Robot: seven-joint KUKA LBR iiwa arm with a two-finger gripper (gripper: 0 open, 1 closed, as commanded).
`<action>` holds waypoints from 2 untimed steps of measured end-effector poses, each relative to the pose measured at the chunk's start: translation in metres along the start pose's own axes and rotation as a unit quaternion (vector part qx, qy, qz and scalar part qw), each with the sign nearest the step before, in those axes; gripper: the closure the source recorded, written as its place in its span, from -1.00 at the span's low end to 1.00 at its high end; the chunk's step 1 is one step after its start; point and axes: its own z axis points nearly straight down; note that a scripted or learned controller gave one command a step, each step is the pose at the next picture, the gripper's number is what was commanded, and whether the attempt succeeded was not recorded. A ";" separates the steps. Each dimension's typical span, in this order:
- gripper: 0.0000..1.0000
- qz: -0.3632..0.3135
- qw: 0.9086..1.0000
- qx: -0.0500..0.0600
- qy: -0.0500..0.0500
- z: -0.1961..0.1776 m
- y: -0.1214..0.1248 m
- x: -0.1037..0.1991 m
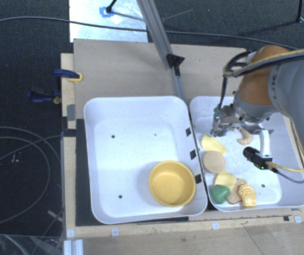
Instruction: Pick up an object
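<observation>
My gripper (219, 127) hangs over the upper left part of the right bin (290, 195), just above a pale yellow piece (212, 144). Below that piece lie a tan round disc (213, 162), a yellow block (225, 179), a green object (219, 194) and an orange ridged piece (246, 195). A small tan curved piece (244, 138) rests to the right of the gripper. I see nothing between the gripper's fingers.
A yellow bowl (172, 183) sits in the lower right of the left bin (109, 142). A grey pole (157, 31) slants across the bench behind the bins. Cables run on the dark floor to the left.
</observation>
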 end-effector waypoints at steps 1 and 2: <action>1.00 -0.002 1.000 -0.001 -0.001 -0.063 0.007 -0.006; 1.00 -0.003 1.000 -0.002 -0.001 -0.121 0.018 -0.010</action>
